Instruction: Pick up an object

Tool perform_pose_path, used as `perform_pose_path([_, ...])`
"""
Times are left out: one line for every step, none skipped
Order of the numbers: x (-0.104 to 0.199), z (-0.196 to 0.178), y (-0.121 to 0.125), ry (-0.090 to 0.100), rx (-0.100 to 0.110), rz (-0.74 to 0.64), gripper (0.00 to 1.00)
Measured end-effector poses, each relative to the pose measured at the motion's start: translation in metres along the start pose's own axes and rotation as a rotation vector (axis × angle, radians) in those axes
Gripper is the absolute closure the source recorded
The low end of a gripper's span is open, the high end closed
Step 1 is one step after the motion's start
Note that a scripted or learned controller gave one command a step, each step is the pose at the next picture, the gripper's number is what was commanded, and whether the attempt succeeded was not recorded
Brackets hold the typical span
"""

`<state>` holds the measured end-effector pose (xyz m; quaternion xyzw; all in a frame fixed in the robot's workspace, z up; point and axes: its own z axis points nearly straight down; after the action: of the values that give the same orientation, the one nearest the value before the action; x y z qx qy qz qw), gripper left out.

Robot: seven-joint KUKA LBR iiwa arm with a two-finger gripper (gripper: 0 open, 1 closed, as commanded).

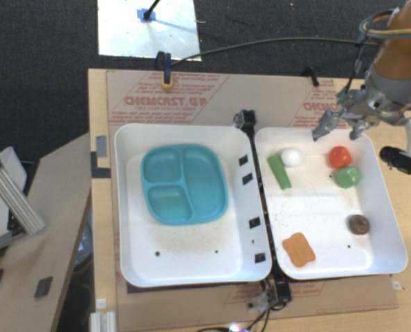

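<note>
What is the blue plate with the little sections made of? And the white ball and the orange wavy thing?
The blue plate looks like smooth moulded plastic: one even colour, soft rounded dividers. The white ball looks hard and glossy, probably plastic, though it could be foam. The orange wavy thing looks matte and flat, maybe toy plastic or rubber; hard to tell.

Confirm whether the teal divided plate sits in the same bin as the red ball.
No, the teal divided plate lies in the left bin, while the red ball lies in the right bin.
</note>
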<state>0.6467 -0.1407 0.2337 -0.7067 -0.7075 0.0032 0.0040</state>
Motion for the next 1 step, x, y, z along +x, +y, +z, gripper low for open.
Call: perform_pose_path([0.0003, -0.0078, 0.0023, -0.002, -0.012, -0.002, 0.00])
